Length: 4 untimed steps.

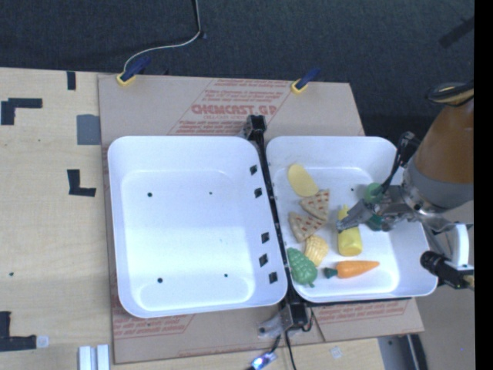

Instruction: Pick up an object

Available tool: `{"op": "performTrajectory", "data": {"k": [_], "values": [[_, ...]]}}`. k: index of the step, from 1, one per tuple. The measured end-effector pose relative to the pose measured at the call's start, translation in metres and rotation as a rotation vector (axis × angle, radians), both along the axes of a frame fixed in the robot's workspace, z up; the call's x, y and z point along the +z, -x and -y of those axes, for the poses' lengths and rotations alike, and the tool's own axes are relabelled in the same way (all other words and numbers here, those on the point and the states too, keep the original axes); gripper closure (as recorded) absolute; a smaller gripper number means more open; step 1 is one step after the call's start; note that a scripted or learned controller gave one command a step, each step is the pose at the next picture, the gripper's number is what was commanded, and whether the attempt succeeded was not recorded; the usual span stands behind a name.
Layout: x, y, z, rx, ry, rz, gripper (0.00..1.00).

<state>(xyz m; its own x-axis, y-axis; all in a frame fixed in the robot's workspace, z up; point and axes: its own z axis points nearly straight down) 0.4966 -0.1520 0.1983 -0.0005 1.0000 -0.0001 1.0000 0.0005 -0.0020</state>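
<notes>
Grey two-finger gripper (350,216), right-centre of frame, grip state can't tell. Short yellow plastic cylinder (350,242) lies in right white bin (339,146), directly below the tips, touching or nearly.

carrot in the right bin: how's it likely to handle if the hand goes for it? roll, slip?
The carrot looks like smooth moulded plastic, so probably stiff, light and somewhat slippery. Its tapered round body lies flat on the right bin floor, so a sideways push would likely roll or pivot it. The hand is over the yellow piece beside it.
</notes>
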Motion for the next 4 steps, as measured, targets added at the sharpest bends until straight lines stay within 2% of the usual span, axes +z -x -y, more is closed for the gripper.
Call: {"op": "performTrajectory", "data": {"k": [1,2,3,4], "values": [[-0.115,-0.087,0.018,0.002,-0.001,0.003,0.00],[-0.112,-0.137,-0.010,0.005,0.000,0.007,0.00],[-0.099,-0.138,-0.010,0.003,-0.001,0.011,1.00],[-0.070,-0.174,-0.047,0.005,-0.001,0.006,1.00]]}}
